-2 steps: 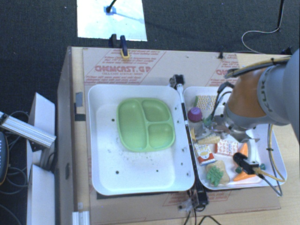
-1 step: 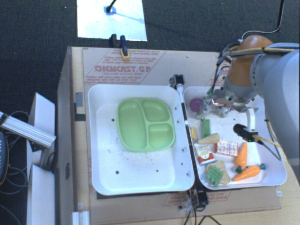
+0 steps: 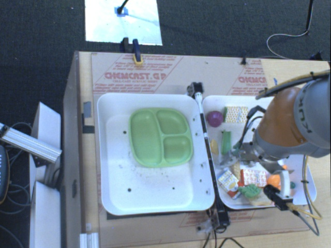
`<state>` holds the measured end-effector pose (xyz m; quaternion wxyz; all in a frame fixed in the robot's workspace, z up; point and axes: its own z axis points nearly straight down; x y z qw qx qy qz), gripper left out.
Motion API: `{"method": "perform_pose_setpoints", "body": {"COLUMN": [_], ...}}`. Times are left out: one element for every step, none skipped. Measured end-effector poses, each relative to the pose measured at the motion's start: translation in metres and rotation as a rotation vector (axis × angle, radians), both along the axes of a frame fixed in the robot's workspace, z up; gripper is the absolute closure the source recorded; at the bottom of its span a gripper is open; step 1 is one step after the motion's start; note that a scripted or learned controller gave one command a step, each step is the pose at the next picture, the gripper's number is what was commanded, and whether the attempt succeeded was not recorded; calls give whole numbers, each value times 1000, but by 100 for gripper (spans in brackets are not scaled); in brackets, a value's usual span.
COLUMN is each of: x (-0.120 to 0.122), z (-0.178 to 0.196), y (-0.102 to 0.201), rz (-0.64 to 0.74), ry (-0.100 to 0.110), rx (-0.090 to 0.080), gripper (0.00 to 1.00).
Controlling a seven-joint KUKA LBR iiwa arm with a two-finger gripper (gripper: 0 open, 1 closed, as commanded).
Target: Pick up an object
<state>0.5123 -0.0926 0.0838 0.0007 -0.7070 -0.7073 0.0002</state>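
While the arm [image 3: 289,123] leans over the right bin [image 3: 214,103], we see its gripper [image 3: 243,154] low among toys beside a purple ball [image 3: 215,119]; a green tray [image 3: 160,137] fills the left bin [image 3: 116,107].

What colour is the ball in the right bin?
Purple ball; camera view shows it.

Small toys [image 3: 243,180] clutter right bin [image 3: 214,103].

You see the bench [image 3: 155,71], sheeted in printed brown paper, carrying two shallow white bins: left bin [image 3: 116,190] and right bin [image 3: 217,102], touching side by side along a dark divider strip [image 3: 204,133].
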Motion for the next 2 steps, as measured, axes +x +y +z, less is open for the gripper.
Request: {"method": "perform_pose_setpoints", "body": {"x": [1,72], "z": [11,136], "y": [0,6], "rz": [1,4], "ry": [-4,-7], "rx": [0,-2], "gripper": [100,100]}}
